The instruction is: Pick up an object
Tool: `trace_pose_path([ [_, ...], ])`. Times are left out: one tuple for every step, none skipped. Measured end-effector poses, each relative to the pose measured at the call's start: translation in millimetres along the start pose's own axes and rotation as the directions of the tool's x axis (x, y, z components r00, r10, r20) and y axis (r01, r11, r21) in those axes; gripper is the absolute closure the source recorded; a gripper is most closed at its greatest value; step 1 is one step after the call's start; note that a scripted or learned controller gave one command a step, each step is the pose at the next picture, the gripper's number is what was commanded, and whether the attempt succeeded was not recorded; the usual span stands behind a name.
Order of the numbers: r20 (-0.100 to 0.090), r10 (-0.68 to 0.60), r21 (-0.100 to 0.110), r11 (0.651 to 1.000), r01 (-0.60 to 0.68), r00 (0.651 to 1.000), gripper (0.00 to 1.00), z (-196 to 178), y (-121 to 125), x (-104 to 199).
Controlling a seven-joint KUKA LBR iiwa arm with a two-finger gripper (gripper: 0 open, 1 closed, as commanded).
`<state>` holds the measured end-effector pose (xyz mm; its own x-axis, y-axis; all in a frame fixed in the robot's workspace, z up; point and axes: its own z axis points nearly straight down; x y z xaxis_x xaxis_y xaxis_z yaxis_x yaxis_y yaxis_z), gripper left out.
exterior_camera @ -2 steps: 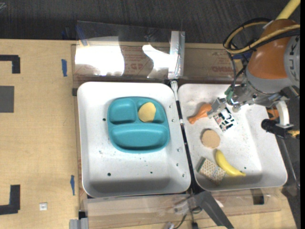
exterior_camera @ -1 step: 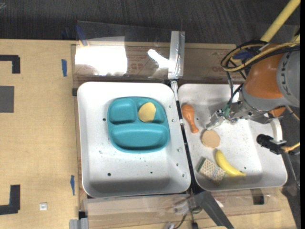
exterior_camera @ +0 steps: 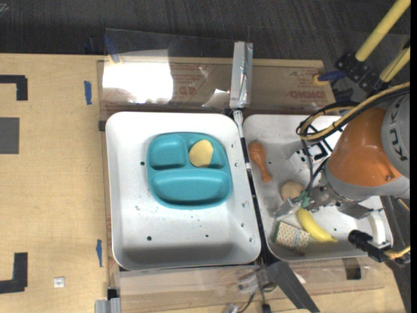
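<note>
Operator: Tool [exterior_camera: 301, 204] position, please.

Technician: Low in the right bin [exterior_camera: 339, 230], under the grey wrist with the orange band. It sits just above the upper end of the banana [exterior_camera: 315, 226], between that fruit and a small tan ball [exterior_camera: 291, 190]. Whether it is open or closed cannot be determined; the wrist and cabling cover it. Nothing can be confirmed as gripped.

Operator: Candidate objects?

Technician: All in the right bin: the banana lying at a slant, its lower end towards the bin's near wall; a speckled block [exterior_camera: 292, 236] just beside it on the left; the tan ball further up; an orange carrot-shaped item [exterior_camera: 260, 159] near the divider. The left bin [exterior_camera: 130, 194] carries a teal sectioned plate [exterior_camera: 188, 186] with a yellow lemon-like item [exterior_camera: 201, 152] in its upper right compartment, well apart from the tool.

Operator: Current step?

Technician: Judged as approach or descent onto the banana. Lift has not begun; every object rests on the bin floor.

Operator: Requirement for the next move?

Technician: Centre the tool across the banana's narrow width, close firmly, then raise straight up. The curved skin may slip or roll aside, and the neighbouring block could get nudged.
</note>
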<state>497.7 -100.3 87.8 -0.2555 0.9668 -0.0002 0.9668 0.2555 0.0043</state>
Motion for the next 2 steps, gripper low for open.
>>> trace_pose_path([
  [0.005,0.001,-0.009,1.000,-0.001,1.000,1.00,-12,2,-1],
  [0.001,-0.024,-0.008,1.000,0.024,1.000,1.00,-145,47,57],
])
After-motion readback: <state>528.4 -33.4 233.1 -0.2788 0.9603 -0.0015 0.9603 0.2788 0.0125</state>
